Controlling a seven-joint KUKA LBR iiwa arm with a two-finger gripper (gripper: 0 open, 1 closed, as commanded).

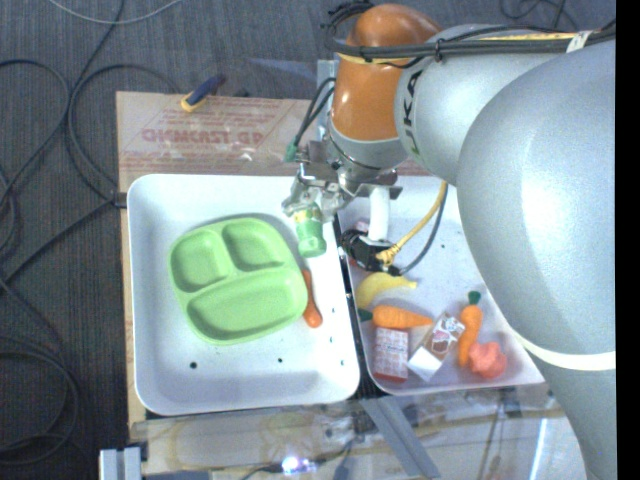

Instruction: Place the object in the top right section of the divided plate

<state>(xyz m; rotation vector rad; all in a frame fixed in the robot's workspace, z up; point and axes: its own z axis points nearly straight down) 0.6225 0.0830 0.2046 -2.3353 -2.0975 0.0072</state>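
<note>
End effector grips green bottle.

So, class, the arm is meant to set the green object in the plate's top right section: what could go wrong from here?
1. The green object hangs at the gripper over the plate's right rim, not over a section; released here, it could land in the white bin.
2. The orange carrot lies against that rim, so a low pass might knock it.

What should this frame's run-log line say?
gripper above plate's right edge | green object between fingers | divided plate left bin | top right section unfilled
</note>
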